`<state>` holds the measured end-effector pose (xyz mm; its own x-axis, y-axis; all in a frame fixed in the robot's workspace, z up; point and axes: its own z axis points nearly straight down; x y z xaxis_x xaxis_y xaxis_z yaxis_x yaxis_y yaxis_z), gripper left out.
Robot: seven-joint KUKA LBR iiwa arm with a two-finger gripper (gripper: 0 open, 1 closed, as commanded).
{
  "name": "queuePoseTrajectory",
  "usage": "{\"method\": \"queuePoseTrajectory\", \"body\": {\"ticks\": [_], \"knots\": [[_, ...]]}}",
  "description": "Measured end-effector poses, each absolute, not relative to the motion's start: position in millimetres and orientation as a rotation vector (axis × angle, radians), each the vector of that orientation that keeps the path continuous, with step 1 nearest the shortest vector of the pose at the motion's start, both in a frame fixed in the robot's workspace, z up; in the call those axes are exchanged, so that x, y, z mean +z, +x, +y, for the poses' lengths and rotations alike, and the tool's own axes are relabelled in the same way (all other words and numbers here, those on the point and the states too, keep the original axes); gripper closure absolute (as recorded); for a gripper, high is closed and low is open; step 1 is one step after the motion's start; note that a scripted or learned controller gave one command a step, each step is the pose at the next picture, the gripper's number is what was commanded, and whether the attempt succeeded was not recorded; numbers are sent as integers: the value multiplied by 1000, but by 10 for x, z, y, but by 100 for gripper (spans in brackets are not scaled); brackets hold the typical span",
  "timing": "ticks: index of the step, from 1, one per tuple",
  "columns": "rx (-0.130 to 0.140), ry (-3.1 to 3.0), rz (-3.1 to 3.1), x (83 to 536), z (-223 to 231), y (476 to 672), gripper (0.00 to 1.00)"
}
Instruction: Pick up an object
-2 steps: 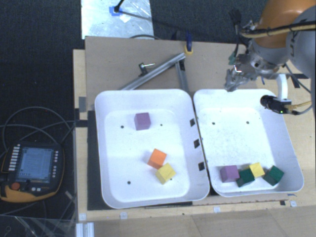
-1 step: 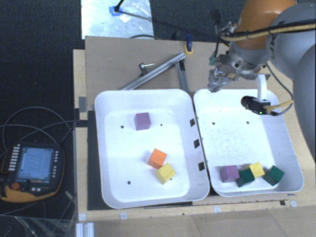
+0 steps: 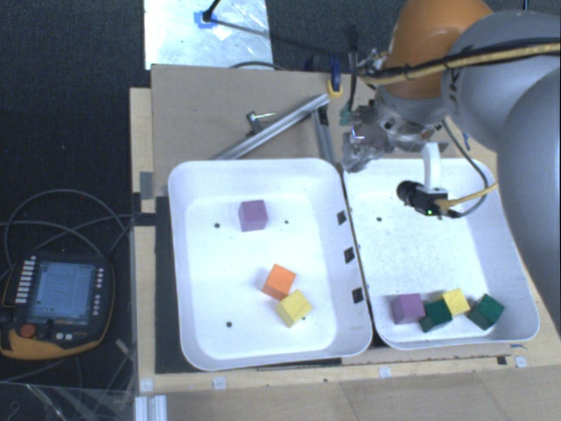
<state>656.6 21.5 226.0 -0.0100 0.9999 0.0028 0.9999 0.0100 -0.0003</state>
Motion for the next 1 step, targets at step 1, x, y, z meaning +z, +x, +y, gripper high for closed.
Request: {"method": "queuePoseTrajectory", "body": {"ticks": [1], "knots": [[-3, -2207, -2232, 2180, 778, 6508, 100]]}}
